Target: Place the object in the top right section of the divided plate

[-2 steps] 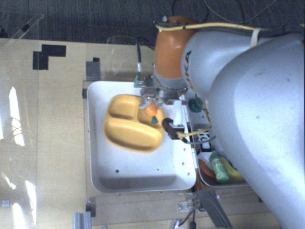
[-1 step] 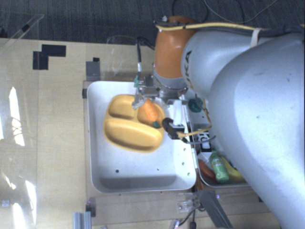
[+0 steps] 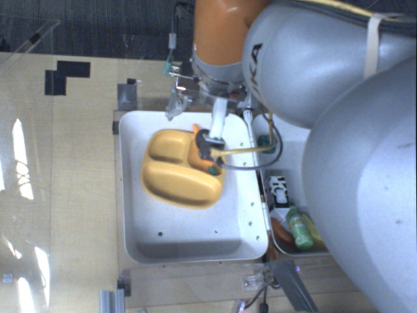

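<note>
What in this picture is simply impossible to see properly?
- Right white bin: mostly covered by the grey arm; a green bottle-like thing shows there.
- Yellow divided plastic plate in the left white bin: its top right section is blocked by the gripper.
- Small orange object at the gripper's tip: too small to identify, and whether it is gripped is unclear.

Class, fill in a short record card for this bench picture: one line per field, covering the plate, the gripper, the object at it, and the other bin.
plate: yellow divided plate, lying in the left bin
gripper: gripper down at the plate's right edge, by the upper section
object: small orange item beside the fingertips; grasp cannot be confirmed
right bin: right bin holds a green bottle and other small items, partly hidden by the arm
</note>
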Controlling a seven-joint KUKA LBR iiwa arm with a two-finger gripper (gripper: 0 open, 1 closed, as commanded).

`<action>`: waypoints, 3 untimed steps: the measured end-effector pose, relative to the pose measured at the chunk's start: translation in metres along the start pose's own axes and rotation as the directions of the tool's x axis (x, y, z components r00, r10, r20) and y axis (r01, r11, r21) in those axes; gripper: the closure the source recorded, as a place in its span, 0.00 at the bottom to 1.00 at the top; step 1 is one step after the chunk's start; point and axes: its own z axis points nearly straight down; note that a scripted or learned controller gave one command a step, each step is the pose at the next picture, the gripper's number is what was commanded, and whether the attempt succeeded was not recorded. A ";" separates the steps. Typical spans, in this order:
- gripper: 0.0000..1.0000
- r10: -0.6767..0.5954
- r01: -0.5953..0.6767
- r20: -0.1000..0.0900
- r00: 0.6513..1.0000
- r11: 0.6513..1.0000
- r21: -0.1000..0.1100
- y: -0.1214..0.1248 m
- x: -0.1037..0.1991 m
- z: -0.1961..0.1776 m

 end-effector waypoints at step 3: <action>0.00 -0.034 0.034 0.000 0.999 0.999 0.000 0.058 -0.008 -0.060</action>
